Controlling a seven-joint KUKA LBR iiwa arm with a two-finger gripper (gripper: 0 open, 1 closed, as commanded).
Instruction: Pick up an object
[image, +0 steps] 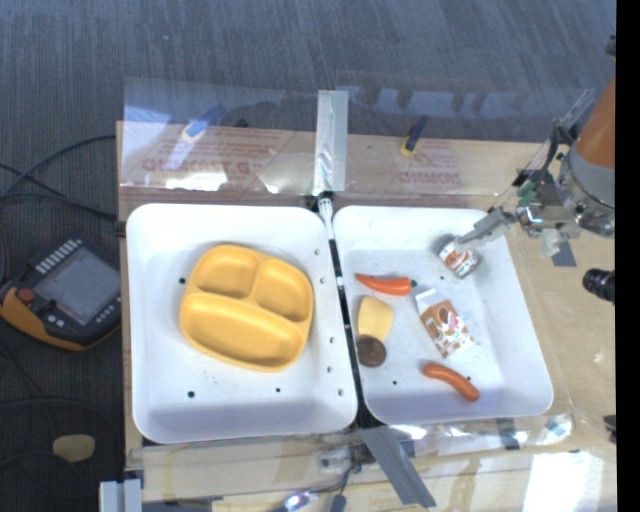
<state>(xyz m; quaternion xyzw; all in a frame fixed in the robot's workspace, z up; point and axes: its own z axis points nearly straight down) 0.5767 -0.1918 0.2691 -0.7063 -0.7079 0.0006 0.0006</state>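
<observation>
One gripper (462, 241) over right bin (530, 330), touching can (459, 259) above packet (446, 329); finger spread unclear.

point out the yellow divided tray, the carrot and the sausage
yellow divided tray (247, 305), camera view, on the ridge between its compartments
carrot (383, 284), camera view, mid-length on its orange body
sausage (450, 380), camera view, middle of its length

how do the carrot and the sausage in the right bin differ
The carrot is orange with a green tip; the sausage is a darker red-brown with no green. The carrot lies nearly level across the view, next to the bins' shared wall; the sausage lies slanted, lower in the right bin, near its front edge. Both are small, slim, elongated toy foods lying flat.
</observation>
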